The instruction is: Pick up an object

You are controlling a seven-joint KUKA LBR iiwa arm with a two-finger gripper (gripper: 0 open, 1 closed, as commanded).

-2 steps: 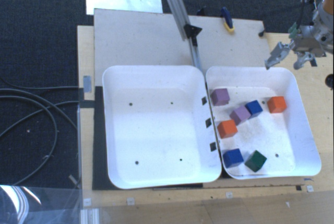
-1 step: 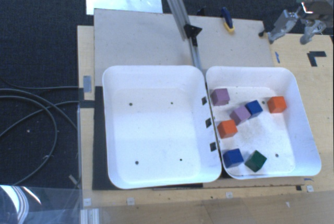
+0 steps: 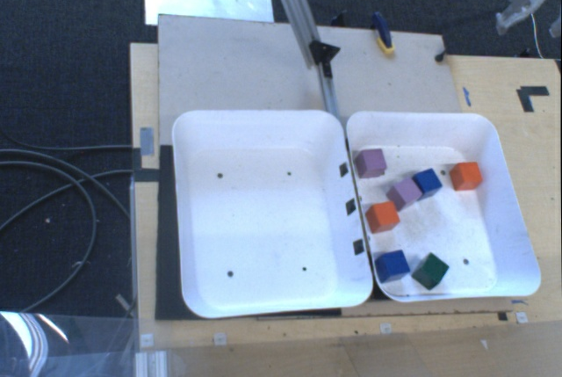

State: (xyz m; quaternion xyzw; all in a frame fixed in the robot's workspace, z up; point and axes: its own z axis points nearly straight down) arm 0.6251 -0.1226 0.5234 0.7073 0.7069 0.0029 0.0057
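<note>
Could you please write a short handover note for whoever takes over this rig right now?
Gripper: I cannot report its state from the camera view.
Objects: all seven blocks lie in the right bin: two purple blocks, two blue blocks, two orange blocks and one green block.
Left bin: holds no blocks.
Done: nothing lifted so far.
Left: pick any one block; the green one and the far orange one stand most apart.

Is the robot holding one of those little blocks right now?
No block looks held: all seven lie loose in the right bin, such as the green block near its front.
</note>
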